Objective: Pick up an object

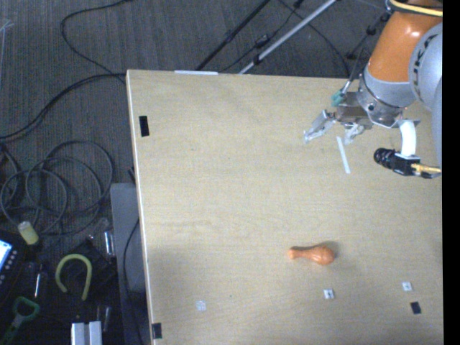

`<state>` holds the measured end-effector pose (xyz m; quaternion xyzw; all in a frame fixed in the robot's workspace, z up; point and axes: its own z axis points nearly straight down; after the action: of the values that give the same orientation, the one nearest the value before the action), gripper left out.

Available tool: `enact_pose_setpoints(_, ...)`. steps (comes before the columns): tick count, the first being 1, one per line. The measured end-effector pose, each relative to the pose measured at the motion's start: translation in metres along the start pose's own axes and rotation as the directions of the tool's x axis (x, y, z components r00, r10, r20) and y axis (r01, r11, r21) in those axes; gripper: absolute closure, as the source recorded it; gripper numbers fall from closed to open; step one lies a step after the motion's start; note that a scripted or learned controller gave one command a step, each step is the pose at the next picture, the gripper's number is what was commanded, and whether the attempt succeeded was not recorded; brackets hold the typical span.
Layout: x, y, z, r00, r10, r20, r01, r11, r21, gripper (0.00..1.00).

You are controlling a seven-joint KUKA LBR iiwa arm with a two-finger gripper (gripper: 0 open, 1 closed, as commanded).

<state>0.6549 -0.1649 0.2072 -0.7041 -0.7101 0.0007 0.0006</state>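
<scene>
1 orange, pear-shaped object (313,254) is seen lying on its side on the tan board (237,192), toward the lower middle, its narrow end turned to the left. The gripper (332,128) is held well apart from it, over the board's upper right part. Its 2 fingers are spread, and nothing is seen between them. A thin white stick (343,154) is seen just below the gripper.
</scene>
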Motion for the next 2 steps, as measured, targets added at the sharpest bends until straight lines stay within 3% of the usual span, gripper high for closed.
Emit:
enact_pose_setpoints(1,-0.055,0.013,0.111,0.949,-0.316,0.003,0.316,0.949,0.001,0.0)
enact_pose_setpoints(2,-0.055,0.014,0.1,0.949,-0.316,0.006,0.316,0.949,-0.002,1.0)
